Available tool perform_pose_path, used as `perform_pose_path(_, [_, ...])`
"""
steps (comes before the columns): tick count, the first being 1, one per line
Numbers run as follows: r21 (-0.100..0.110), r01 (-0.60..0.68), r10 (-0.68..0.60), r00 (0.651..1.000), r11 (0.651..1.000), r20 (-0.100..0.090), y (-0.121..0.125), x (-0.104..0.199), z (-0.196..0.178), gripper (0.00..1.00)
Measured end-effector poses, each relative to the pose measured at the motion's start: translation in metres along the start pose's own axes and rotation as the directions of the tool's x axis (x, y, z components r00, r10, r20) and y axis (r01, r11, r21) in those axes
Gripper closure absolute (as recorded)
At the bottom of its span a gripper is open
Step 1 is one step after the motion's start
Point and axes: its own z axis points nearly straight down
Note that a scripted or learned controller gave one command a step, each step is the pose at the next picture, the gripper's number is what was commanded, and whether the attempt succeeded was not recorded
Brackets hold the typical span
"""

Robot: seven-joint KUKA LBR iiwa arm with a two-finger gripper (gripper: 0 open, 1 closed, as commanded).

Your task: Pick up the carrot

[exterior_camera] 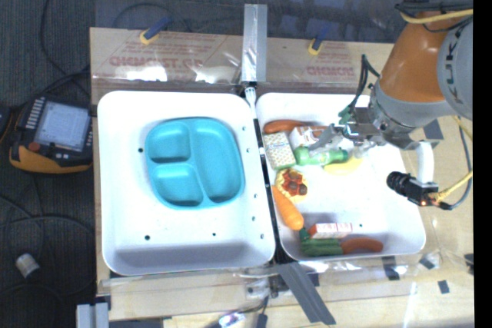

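Beside the carrot [289, 210], a red-and-white labelled box [333, 229], writing unreadable.

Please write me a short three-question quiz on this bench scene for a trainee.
1. True or false: the carrot lies in the same bin as the blue plate.
2. The carrot lies closest to which side of the right bin? A) its left wall B) its right wall C) its far wall
3. Fill in: the gripper hovers over the ___ part of the right bin, above the green bottle.

Key
1. False: the plate is in the left bin, the carrot in the right one.
2. A
3. far
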Motion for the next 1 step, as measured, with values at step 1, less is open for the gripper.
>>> perform_pose_path(1, [0.001, -0.039, 0.039, 0.999, 0.999, 0.0, -0.0723, 0.0419, -0.0415, 0.0])
